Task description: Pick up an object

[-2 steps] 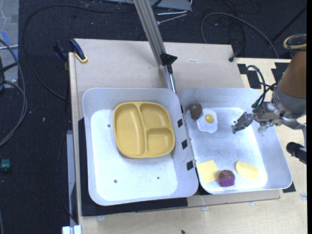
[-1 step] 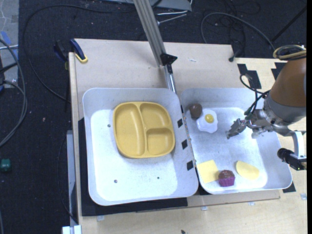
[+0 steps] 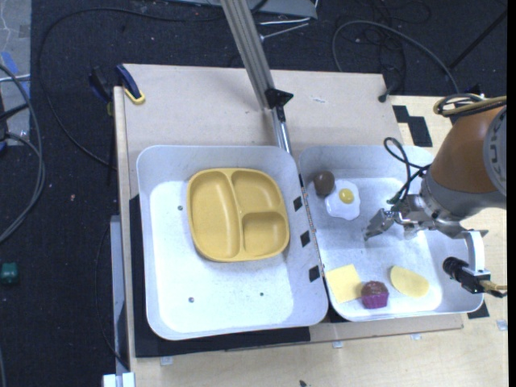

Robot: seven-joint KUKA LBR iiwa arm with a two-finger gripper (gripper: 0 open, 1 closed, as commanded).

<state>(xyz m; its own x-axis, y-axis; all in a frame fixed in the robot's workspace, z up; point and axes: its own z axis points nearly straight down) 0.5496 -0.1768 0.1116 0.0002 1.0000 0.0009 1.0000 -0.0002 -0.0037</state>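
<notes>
Camera view: gripper (image 3: 379, 226) hovering over the right bin (image 3: 451, 303), gripping nothing; open or closed, cannot tell. Just left of it, fried egg (image 3: 344, 201); below, cheese slice (image 3: 343, 282) and purple piece (image 3: 374, 294). Approach step, seemingly; next, descending squarely onto one.

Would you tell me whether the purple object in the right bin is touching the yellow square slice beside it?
Touching. The camera view shows the purple object overlapping the lower right edge of the yellow square slice, with no white bin floor between them.
</notes>
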